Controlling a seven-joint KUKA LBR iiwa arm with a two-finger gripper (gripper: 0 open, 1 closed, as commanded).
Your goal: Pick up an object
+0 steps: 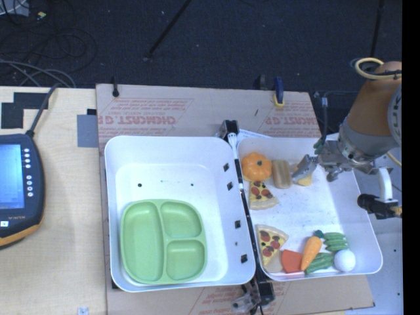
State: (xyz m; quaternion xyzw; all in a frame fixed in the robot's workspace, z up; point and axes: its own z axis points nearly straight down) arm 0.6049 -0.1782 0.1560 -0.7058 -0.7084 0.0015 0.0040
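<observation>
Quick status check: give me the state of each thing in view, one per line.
Claw: low in the right bin, beside the bread.
Green tray: flat in the left bin.
Pumpkin: upright, right bin.
Bread: resting beside the pumpkin.
Carrot: lying tilted.
Egg: in the bin's near corner.

Robot arm point(375, 113) cut off at the right edge, handheld screen point(14, 179) cropped at left, small yellow item point(305, 180) half hidden behind the gripper point(306, 167), clamp point(252, 299) at bottom edge blurred.
</observation>
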